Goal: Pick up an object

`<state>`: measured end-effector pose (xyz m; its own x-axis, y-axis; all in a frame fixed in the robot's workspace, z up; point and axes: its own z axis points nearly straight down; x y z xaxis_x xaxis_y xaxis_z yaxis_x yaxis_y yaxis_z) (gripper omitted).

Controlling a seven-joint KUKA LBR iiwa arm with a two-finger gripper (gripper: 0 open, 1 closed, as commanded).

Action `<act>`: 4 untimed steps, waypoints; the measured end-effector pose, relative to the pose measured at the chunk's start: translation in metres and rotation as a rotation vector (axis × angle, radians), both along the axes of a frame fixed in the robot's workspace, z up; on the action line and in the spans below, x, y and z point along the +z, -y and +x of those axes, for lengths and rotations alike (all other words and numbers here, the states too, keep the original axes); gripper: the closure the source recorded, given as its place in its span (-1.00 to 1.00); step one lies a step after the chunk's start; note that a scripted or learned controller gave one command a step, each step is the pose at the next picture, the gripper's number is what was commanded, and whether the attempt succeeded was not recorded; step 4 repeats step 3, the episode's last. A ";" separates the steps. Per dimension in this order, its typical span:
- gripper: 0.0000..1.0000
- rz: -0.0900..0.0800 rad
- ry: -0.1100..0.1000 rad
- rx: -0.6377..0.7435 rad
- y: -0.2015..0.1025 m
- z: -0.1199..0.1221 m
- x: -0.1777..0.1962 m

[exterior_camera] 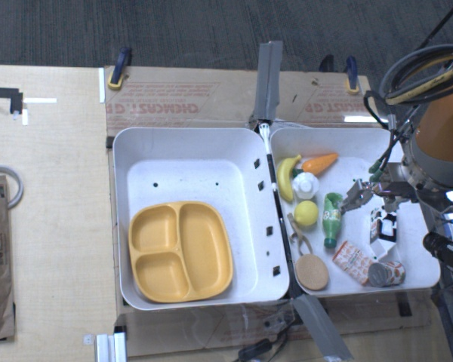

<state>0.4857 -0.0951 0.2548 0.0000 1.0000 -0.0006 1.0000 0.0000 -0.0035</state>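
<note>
bins sit side by side on the bench, and the green bottle [331, 219] in the right bin [347, 138] serves as the landmark for everything else. just right of the bottle's top and slightly above it, the gripper [355, 196] hangs over the bin floor, reaching in from the right on the grey arm [426, 172] with its orange band. whether its fingers are apart or together cannot be told from this angle, and nothing is seen between them.

left of the bottle and touching or nearly touching it lies a yellow lemon [306, 213]. above the lemon, up and left of the bottle, is a white cap-shaped piece [305, 184], with a banana [288, 176] curving along the bin's left wall beside it. an orange carrot [319, 162] lies well above the bottle, tilted, its tip pointing right. below and left of the bottle rests a round tan disc [312, 271], near the bin's front corner. below and right of the bottle lies a red and white packet [352, 262], and beyond that a grey can [383, 271] on its side.

far left of the bottle, in the left bin [189, 145], a yellow divided plate [181, 251] with three compartments lies toward the front.
</note>
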 end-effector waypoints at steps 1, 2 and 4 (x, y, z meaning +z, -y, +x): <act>-1.00 0.001 0.001 0.164 0.111 0.011 -0.078; -1.00 -0.001 0.004 0.348 0.127 0.052 -0.093; -1.00 -0.002 0.007 0.578 0.127 0.074 -0.082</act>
